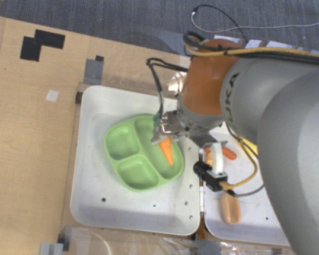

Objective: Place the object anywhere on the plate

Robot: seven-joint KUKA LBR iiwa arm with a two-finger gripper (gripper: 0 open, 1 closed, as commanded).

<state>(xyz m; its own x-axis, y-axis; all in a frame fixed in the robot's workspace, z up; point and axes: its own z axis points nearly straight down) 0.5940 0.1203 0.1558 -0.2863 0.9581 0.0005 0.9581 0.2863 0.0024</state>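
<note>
Arm fills the right half from where I stand, wrist over the left bin. Green divided plate sits in that bin; carrot is at the plate's right compartment, tip pointing down toward the rim, right under the gripper. Looks like placement is basically there, release and retreat left to do, but I can't confirm the carrot is resting on the plate rather than hanging just above it. Fingers: can't tell if they're spread or pinching the carrot, the wrist blocks them. Right bin is mostly hidden by the arm; a tan bread-like piece and a red-white item show there.
</note>
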